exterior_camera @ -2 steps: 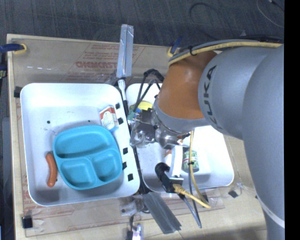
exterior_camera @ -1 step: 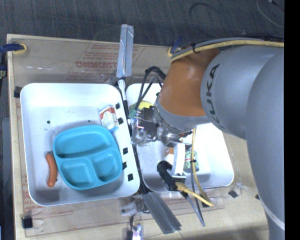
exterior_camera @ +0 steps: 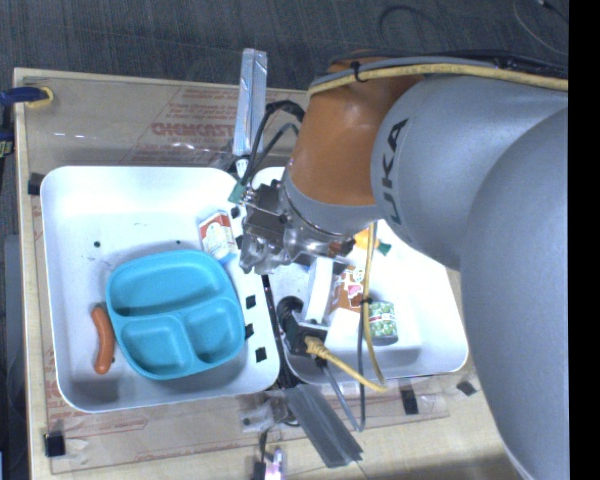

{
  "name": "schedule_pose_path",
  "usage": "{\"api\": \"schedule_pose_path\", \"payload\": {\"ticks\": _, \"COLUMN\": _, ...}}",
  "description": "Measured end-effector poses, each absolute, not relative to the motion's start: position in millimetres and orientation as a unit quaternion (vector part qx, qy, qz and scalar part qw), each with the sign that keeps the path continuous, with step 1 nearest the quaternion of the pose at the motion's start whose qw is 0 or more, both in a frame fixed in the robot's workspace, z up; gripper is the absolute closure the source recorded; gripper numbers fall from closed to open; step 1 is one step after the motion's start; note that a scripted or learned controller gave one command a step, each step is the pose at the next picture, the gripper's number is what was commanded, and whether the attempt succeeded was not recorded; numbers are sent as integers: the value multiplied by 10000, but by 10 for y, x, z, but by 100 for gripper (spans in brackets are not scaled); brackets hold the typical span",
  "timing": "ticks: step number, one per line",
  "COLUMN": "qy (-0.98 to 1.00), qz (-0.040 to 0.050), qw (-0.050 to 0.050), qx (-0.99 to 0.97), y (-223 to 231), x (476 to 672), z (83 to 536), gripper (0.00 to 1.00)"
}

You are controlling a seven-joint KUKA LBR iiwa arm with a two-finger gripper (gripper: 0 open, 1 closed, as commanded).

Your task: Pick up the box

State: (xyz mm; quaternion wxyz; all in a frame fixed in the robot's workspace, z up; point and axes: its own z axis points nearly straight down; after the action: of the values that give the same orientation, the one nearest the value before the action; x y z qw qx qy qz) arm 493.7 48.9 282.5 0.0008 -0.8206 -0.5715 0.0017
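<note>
A small red-and-white box (exterior_camera: 216, 234) lies in the left bin (exterior_camera: 70, 208), by its right wall and just above the blue tray. My gripper (exterior_camera: 253, 256) hangs over the divide between the two bins, immediately right of that box; the wrist hides its tip. A taller white box with a red-printed face (exterior_camera: 325, 286) stands in the right bin (exterior_camera: 435, 298), just right of the gripper and partly under the arm.
A blue divided tray (exterior_camera: 175, 313) fills the lower middle of the left bin, with a brown sausage (exterior_camera: 102, 338) to its left. A green can (exterior_camera: 382, 321) and an orange item (exterior_camera: 365, 238) sit in the right bin. The arm covers much of that bin.
</note>
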Motion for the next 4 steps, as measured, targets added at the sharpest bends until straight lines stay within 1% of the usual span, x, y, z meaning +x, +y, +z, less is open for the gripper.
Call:
{"api": "schedule_pose_path", "payload": {"ticks": 1, "qy": -5263, "qz": 1, "qw": 0, "qx": -8503, "y": 292, "x": 4771, "z": 3135, "gripper": 100}}
{"api": "schedule_pose_path", "payload": {"ticks": 2, "qy": -4254, "qz": 8, "qw": -4, "qx": -9050, "y": 728, "x": 4767, "z": 3263, "gripper": 100}}
{"api": "schedule_pose_path", "payload": {"ticks": 3, "qy": -1918, "qz": 0, "qw": -4, "qx": -9814, "y": 1108, "x": 4768, "z": 3414, "gripper": 100}}
{"api": "schedule_pose_path", "payload": {"ticks": 4, "qy": -1128, "qz": 5, "qw": -1, "qx": -9936, "y": 1177, "x": 5168, "z": 3177, "gripper": 100}}
